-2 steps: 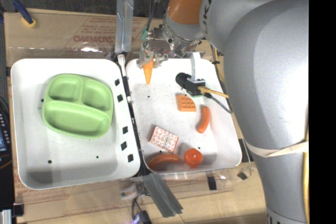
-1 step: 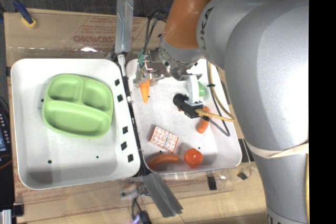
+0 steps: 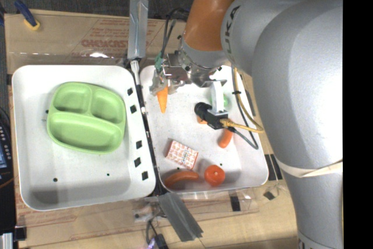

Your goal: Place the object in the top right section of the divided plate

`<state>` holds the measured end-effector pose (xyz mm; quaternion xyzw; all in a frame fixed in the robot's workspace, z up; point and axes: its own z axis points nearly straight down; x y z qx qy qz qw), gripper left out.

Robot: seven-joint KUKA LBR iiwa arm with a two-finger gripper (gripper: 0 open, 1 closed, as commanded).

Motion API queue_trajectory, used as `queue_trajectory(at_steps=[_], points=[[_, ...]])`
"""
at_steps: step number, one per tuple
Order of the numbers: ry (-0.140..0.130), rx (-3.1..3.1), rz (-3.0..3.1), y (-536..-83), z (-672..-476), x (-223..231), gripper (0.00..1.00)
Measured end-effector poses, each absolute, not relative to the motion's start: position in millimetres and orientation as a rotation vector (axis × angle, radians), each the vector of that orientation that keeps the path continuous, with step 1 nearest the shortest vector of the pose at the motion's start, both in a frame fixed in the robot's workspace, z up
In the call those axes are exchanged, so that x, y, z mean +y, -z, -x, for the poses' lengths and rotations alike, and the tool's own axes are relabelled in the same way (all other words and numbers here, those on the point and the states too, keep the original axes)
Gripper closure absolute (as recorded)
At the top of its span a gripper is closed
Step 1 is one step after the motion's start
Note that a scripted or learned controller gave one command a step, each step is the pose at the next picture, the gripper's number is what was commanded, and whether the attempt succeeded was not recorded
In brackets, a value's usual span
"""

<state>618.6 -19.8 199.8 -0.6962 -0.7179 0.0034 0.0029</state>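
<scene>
**Camera view.**

- Item: divided plate [image 3: 87,125], green, three wells, nothing in it, lying in the left bin [image 3: 35,178]. The target is its top right section [image 3: 108,104], the small well on the side facing the arm.
- Item: gripper [image 3: 162,84], to the right of the plate, just past the wall where the two bins meet, over the right bin [image 3: 247,154]. Its fingers are closed on the wide end of the carrot.
- Item: carrot [image 3: 162,101], orange, a tapered toy piece. It hangs tip-down from the gripper, right of the plate and level with its upper wells.
- Other stock, all further right of the plate and lower: patterned box [image 3: 182,154], red piece [image 3: 182,178], round orange piece [image 3: 214,174], small orange piece [image 3: 225,139].

**Step in hand (judged):** carry the carrot across to the plate.

**Handling notes:**
- Raise the carrot enough that its tip clears the bin walls before moving toward the plate.
- Stop over the middle of the top right well, not over the ridge beside it.
- Lower the carrot close to the well before letting go, since a tapered piece may roll into the next well.
</scene>
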Motion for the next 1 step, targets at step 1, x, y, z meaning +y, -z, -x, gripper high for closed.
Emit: queue_trajectory(at_steps=[1], points=[[-0.005,-2.186,2.254,-213.5,-623.4,-0.8,1.00]])
